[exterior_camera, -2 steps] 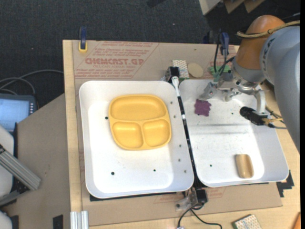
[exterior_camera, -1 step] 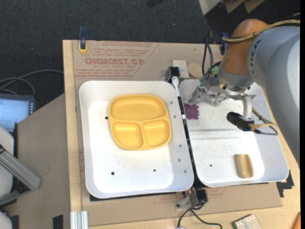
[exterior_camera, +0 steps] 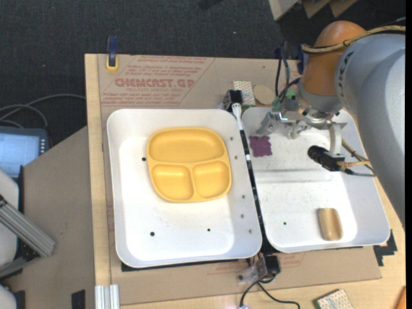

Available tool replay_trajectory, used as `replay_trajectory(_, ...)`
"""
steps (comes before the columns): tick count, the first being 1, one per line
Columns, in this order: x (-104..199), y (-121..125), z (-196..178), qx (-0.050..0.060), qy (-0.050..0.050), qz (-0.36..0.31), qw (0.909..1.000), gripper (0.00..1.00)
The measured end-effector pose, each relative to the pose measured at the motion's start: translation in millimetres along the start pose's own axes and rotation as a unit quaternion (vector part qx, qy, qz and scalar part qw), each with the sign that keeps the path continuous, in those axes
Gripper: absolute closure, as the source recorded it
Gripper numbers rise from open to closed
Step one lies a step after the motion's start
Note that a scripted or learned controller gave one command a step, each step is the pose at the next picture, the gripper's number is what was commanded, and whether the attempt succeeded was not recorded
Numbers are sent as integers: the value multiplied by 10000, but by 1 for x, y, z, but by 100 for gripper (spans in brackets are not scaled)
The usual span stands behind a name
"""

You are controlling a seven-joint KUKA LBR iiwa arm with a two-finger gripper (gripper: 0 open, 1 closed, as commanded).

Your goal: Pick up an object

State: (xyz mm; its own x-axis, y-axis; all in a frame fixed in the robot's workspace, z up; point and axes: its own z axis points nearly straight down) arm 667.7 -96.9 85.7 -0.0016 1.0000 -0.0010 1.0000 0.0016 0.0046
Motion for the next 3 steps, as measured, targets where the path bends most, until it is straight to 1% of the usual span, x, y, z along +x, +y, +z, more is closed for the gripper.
replay_trajectory(1,4,-24,-1,20,7,17,10000,0)
replay_trajectory(2,-51,0,0,-2,-16,27,10000,0)
replay_trajectory(3,-7,-1,0,31,11,-7,10000,0)
